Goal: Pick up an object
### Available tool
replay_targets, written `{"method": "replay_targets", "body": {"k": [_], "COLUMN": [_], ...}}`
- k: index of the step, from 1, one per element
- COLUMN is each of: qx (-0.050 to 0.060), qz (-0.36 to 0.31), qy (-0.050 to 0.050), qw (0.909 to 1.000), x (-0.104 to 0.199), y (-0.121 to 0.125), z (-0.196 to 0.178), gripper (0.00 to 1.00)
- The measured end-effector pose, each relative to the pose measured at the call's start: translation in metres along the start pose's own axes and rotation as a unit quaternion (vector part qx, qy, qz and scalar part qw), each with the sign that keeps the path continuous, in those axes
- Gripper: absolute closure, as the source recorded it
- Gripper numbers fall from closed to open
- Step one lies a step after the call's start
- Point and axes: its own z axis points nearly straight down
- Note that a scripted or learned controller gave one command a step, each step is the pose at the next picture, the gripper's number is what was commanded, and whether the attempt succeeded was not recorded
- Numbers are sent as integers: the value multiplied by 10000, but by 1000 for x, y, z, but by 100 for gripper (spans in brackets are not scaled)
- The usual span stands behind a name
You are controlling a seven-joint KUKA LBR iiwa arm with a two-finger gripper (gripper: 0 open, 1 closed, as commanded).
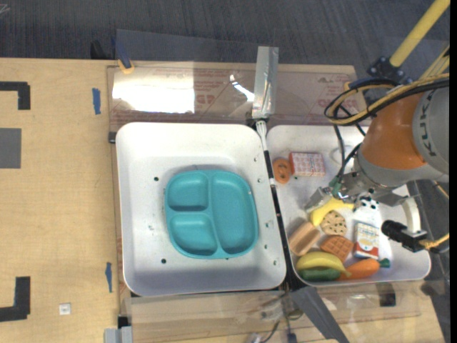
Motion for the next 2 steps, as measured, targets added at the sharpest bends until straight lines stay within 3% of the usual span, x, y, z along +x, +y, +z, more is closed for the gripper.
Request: {"method": "replay_targets", "body": {"k": [1,2], "qx": [-11,-15], "qz": [244,325], "qy": [2,-8], "qw": [9997,9995], "x": [26,-26], "y": [-40,-4], "z": [-1,0], "gripper": [0,0]}}
